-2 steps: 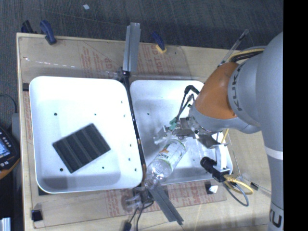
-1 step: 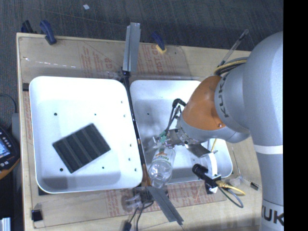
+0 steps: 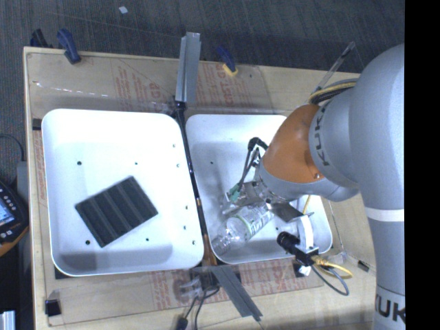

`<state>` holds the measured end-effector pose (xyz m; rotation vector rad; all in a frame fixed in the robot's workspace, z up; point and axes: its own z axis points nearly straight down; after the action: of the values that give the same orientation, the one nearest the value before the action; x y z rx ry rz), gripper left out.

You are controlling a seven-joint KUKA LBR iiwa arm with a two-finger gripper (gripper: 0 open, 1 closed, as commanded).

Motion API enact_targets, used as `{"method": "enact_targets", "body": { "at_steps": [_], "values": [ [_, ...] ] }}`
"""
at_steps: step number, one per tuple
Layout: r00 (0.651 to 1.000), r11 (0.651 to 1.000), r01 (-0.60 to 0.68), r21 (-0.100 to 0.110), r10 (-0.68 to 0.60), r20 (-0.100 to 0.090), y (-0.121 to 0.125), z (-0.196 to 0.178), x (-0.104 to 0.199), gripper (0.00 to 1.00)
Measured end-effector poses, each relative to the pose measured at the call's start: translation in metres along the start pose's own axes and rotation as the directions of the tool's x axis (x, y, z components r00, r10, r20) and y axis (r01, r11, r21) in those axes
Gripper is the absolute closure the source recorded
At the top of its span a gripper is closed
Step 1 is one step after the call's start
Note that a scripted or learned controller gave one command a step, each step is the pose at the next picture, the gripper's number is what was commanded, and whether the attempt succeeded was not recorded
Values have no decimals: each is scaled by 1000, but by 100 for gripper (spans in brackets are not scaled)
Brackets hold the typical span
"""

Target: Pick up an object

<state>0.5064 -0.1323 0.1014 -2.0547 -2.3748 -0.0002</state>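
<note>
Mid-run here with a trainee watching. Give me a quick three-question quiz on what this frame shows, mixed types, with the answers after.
1. True or false: the dark ribbed mat lies in the same bin as the clear plastic bottle.
2. Multiple choice: where is the arm working? A) above the left bin B) above the right bin C) outside both bins.
3. Fill in: the bottle lies on its ____, near the front of its bin.

Key
1. False. The mat is in the left bin, the bottle in the right.
2. B. The orange-banded wrist hangs over the right bin, just above the bottle.
3. Side.
</note>
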Motion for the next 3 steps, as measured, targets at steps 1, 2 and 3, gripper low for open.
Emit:
{"method": "enact_targets", "body": {
  "at_steps": [1, 2, 3],
  "values": [
    [1000, 1000, 1, 0, -1, 0, 0, 0, 1, 0],
    [1000, 1000, -2, 2, 2, 0, 65, 10, -6, 0],
    [999, 999, 51, -2, -51, 2, 17, -28, -81, 0]
  ]
}}
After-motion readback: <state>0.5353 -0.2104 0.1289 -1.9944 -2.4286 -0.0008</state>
